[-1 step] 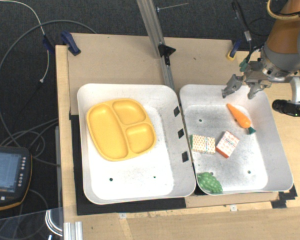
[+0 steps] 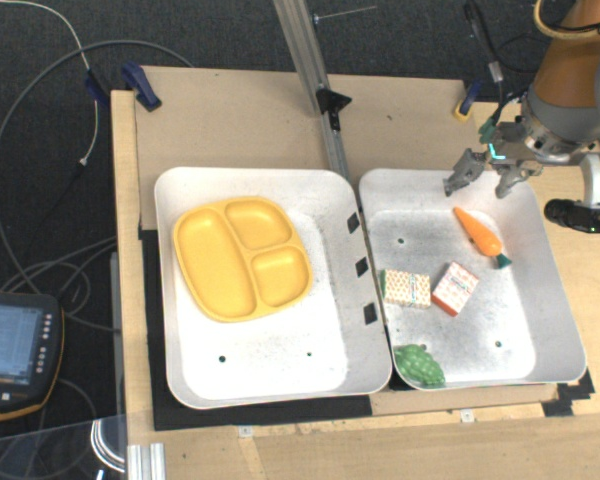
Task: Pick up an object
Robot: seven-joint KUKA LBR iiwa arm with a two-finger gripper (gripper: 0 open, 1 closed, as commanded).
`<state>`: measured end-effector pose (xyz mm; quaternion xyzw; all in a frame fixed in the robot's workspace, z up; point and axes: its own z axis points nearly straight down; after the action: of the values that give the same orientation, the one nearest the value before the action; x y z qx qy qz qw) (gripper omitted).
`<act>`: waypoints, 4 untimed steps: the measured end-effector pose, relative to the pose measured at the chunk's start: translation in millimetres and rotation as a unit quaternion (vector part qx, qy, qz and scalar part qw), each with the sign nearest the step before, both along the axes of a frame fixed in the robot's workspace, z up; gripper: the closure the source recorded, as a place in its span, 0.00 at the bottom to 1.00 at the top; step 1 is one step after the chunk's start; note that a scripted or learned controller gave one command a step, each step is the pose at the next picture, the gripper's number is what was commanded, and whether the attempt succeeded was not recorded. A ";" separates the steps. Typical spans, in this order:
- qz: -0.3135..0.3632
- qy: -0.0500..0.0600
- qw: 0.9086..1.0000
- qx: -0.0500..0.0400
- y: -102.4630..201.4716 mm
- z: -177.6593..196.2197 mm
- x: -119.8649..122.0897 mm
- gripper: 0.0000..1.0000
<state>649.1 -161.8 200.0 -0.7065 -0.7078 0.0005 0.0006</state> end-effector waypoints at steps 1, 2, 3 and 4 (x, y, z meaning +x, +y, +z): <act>0.000 0.002 1.000 0.001 -0.4 -62.9 2.0 0.00; 0.000 0.003 1.000 0.001 0.6 -110.5 0.9 0.00; 0.001 -0.002 1.000 0.000 0.5 -95.0 3.5 1.00; -0.001 -0.004 1.000 -0.001 -6.0 -47.9 3.9 1.00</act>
<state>653.0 -167.8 152.1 -0.7068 -0.7074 -0.0017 -0.0028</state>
